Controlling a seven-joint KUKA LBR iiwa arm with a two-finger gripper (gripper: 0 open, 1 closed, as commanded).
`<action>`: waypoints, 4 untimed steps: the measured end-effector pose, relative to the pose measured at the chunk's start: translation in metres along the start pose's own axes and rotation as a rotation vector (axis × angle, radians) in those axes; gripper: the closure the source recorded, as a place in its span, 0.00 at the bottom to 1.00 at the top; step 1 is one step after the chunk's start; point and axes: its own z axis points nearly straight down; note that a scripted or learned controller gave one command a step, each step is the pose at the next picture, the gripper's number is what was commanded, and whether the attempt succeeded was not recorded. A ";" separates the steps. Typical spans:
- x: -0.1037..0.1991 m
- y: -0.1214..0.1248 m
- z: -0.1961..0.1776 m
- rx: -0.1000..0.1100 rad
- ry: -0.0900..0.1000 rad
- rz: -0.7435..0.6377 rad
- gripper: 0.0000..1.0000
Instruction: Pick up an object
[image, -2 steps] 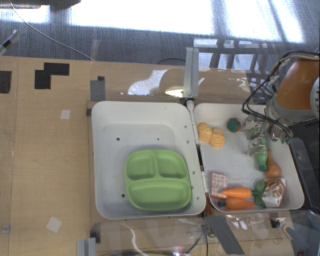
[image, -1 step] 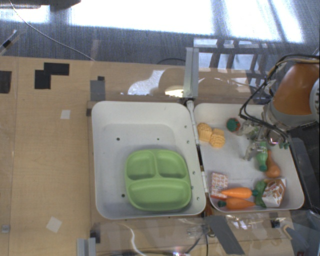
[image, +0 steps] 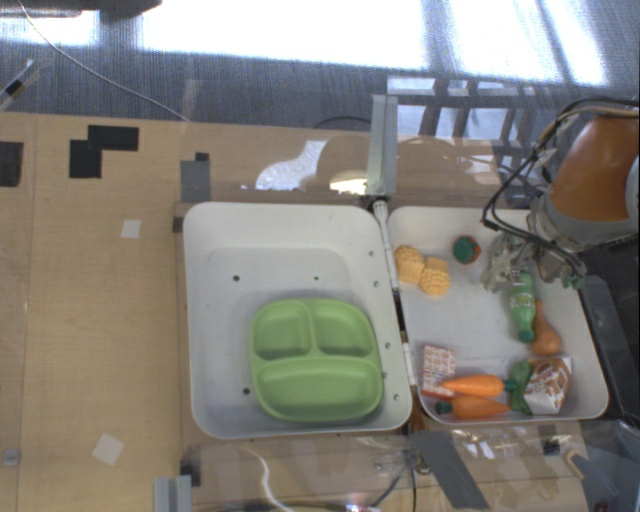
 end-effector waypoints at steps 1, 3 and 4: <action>0.013 0.045 -0.154 -0.001 0.001 0.002 1.00; 0.053 0.065 -0.094 -0.006 0.021 -0.191 1.00; 0.112 0.055 -0.055 -0.009 0.020 -0.431 1.00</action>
